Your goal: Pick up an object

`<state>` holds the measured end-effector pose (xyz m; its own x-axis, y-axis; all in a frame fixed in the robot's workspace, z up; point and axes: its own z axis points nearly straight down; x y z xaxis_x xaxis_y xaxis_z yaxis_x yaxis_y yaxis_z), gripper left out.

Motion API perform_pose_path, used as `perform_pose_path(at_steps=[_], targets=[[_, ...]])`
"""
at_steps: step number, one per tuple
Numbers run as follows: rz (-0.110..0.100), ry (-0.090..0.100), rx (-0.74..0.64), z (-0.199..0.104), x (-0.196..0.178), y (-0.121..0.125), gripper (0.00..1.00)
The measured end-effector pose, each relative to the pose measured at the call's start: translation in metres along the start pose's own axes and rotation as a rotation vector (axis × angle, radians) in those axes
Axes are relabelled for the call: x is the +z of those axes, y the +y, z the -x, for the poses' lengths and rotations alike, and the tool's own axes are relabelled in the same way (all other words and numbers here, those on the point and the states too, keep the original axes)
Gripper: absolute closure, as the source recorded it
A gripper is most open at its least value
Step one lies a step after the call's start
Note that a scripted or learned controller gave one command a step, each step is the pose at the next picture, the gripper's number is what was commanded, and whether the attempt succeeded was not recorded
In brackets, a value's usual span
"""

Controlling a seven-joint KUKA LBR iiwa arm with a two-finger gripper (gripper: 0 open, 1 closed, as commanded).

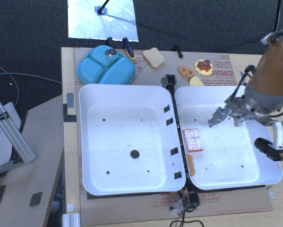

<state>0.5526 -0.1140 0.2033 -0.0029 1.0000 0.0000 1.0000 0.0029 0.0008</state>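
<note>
Nearest the camera, low in the right bin (254,176) by the divider: small tan oblong piece (191,164), looks light and rigid, pinch across its short width. Left bin (98,174) carries one dark disc (134,153), flat, likely hard to get under. Next right, white-and-red flat packet (193,140) lies flat beside the divider; probably light, slippery, take it by opposite edges. Hand (216,119) hovers above the right bin, near the packet, nothing visible between its fingers; can't tell whether they are apart.
</note>
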Motion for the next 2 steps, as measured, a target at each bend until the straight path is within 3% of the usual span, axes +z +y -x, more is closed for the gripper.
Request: perform_pose_path(at_steps=[1,2], targets=[[0.007,-0.001,0.006,0.036,0.122,-0.048,0.0],[0.015,0.001,-0.011,-0.093,0.013,0.028,0.0]])
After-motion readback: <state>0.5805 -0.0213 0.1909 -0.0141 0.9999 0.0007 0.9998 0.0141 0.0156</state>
